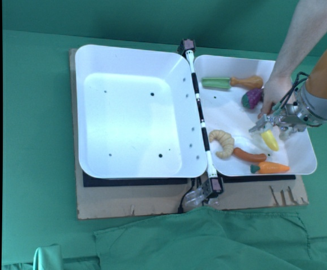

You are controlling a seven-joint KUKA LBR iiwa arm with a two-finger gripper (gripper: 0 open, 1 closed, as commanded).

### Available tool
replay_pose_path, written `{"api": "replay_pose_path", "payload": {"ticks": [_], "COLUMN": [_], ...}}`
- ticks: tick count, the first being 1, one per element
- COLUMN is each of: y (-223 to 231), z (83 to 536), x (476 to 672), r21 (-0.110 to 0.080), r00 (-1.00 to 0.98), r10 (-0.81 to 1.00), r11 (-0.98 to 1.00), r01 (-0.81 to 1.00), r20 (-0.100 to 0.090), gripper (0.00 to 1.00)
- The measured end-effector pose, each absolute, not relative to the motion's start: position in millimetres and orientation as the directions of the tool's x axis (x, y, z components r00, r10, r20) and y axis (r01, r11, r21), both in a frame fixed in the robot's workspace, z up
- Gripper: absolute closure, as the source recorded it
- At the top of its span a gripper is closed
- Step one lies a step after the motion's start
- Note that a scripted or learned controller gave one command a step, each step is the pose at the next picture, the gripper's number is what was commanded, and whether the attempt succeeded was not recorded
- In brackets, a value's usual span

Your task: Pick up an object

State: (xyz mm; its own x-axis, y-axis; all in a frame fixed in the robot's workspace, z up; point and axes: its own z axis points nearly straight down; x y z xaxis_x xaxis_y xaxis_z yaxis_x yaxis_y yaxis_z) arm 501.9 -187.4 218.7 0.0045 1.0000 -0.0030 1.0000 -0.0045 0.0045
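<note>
Green cloth [208, 241] covers the worktop's near edge below the right bin [305, 163]. Inside that bin, the orange carrot [270, 167] lies by the near rim, the yellow piece [269, 140] just beyond it. Over the yellow piece, the end effector [276, 125] hangs; whether it is open I cannot tell. A human hand [276, 91] reaches in beside it.

Table [34, 122] draped in green cloth. Brown cardboard sheet [135, 204] flat on it, black mat [135, 181] on top, edge showing. Two white bins [132, 111] side by side above. Rumpled green fabric [208, 241] at near edge.
</note>
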Motion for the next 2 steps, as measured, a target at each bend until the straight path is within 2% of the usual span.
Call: {"api": "replay_pose_path", "payload": {"ticks": [1,2], "y": [-189.1,-188.9], "z": [230.9,230.6], "x": [502.8,502.6], "r21": [0.011,0.01], "r00": [0.009,0.009], "r10": [1.0,1.0], "r11": [-0.009,-0.009], "r01": [1.0,1.0], "r20": [-0.007,-0.006], "gripper": [1.0,0.0]}}
